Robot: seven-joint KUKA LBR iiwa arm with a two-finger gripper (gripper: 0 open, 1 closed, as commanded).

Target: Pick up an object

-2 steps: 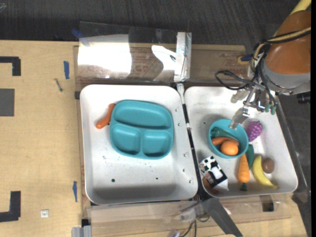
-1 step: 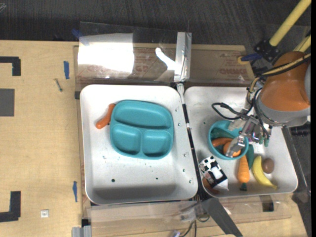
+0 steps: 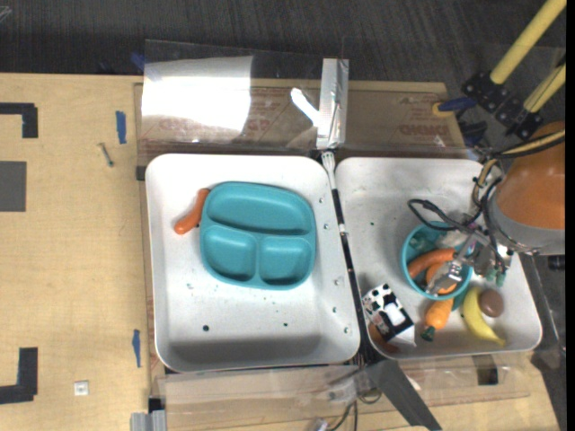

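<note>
Faint reddish print on cardboard [image 3: 395, 119] behind bins [image 3: 171, 268]; illegible.

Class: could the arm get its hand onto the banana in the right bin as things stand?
Probably yes. The banana lies uncovered near the right bin's front corner, just beside the hand, which hangs over the teal bowl. Nothing lies over it.

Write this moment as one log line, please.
gripper over teal bowl, right bin | banana beside | divided teal plate in left bin

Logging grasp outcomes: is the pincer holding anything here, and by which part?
Cannot tell. The pincer is down in the teal bowl over an orange piece, but the view does not settle whether anything is gripped.
</note>
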